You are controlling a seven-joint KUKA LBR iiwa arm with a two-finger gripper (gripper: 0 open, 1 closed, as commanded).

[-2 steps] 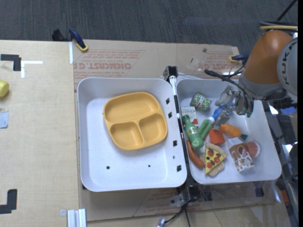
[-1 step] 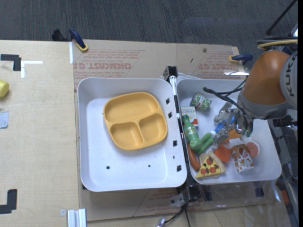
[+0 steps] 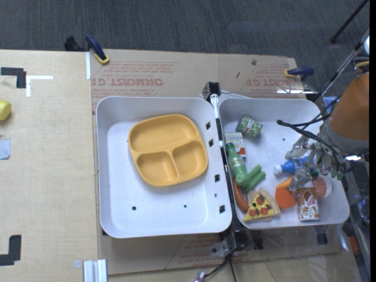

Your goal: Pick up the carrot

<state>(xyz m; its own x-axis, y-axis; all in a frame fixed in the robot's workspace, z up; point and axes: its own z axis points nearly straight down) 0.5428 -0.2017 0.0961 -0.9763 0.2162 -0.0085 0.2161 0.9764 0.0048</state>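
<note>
we see the metal two-finger gripper hanging low over the right shallow white bin, near its right wall. its tips are lost among cables and clutter, so we cannot tell whether it grips anything. the orange carrot lies just below the gripper, between a slice of toy pizza and a small brown carton. a blue and white bottle rests beside the gripper on its left. a green plastic bottle lies along the bin's left wall, a green can further up. the left white bin holds a yellow divided plate.
</note>
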